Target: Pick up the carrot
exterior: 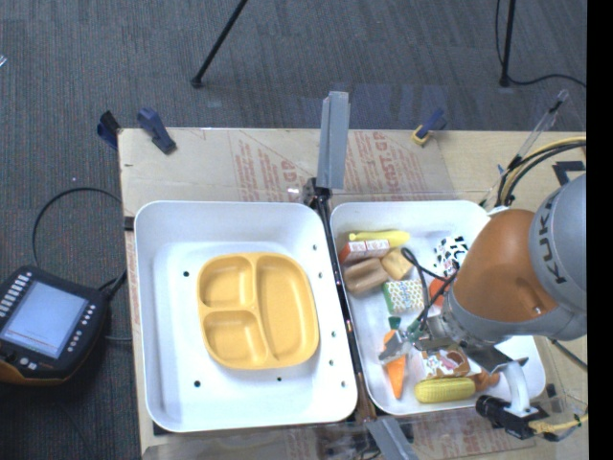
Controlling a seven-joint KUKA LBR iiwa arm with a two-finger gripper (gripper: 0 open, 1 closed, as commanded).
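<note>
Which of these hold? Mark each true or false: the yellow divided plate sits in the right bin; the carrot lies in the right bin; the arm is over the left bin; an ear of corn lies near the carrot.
1. The yellow divided plate sits in the right bin. False: it sits in the left bin.
2. The carrot lies in the right bin. True.
3. The arm is over the left bin. False: it is over the right bin.
4. An ear of corn lies near the carrot. True.

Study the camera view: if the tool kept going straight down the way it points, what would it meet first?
Probably the carrot, lying just below the tool in the right bin. Depth is hard to judge from this slant.
</note>
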